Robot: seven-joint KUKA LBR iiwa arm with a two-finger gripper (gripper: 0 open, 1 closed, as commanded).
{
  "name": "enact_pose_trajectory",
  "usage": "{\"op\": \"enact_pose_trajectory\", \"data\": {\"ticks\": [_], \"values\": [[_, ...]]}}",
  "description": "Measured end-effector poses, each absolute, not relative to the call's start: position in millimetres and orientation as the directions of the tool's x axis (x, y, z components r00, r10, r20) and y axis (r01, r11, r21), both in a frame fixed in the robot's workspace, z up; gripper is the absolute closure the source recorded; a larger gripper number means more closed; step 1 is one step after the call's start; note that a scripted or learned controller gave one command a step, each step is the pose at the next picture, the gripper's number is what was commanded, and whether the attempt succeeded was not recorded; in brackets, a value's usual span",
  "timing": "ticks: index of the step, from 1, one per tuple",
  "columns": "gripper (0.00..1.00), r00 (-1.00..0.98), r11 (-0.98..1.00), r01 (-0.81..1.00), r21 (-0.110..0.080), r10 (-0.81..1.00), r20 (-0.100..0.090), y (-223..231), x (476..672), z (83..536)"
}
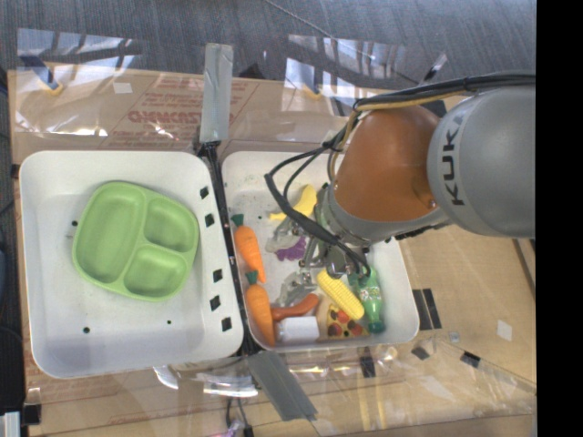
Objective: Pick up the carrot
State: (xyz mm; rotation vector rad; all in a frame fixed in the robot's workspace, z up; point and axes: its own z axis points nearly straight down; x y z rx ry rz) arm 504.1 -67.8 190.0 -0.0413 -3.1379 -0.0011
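Two orange carrots lie along the left wall of the right bin (401, 271). One carrot (249, 251) sits mid-wall and a second carrot (260, 313) lies nearer the front corner. My gripper (310, 264) hangs low over the middle of this bin, under the orange wrist band (383, 171). It is a short way right of the upper carrot, among the cluttered toys. The wrist hides much of the bin's back right part. Nothing orange shows in the gripper.
Around the gripper lie a corn cob (339, 291), a green bottle (370, 300), a yellow banana (306, 200), a purple piece (290, 244), a red piece (297, 308) and a white block (297, 330). The left bin (46, 335) holds a green divided plate (137, 240).
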Motion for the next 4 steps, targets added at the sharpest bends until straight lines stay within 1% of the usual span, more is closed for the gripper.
{"op": "enact_pose_trajectory", "data": {"ticks": [1,2,3,4], "values": [[0.0,-0.982,0.982,0.191,0.0,0.191,0.003,-52.2,476.6,191.1],[0.0,-1.0,1.0,0.006,0.0,0.006,-0.002,-45.7,518.6,192.0],[0.0,-0.978,0.978,0.209,0.0,0.209,0.002,-90.8,485.0,214.3],[0.0,-0.93,0.93,0.368,0.0,0.368,0.005,-96.8,476.0,129.6]]}}
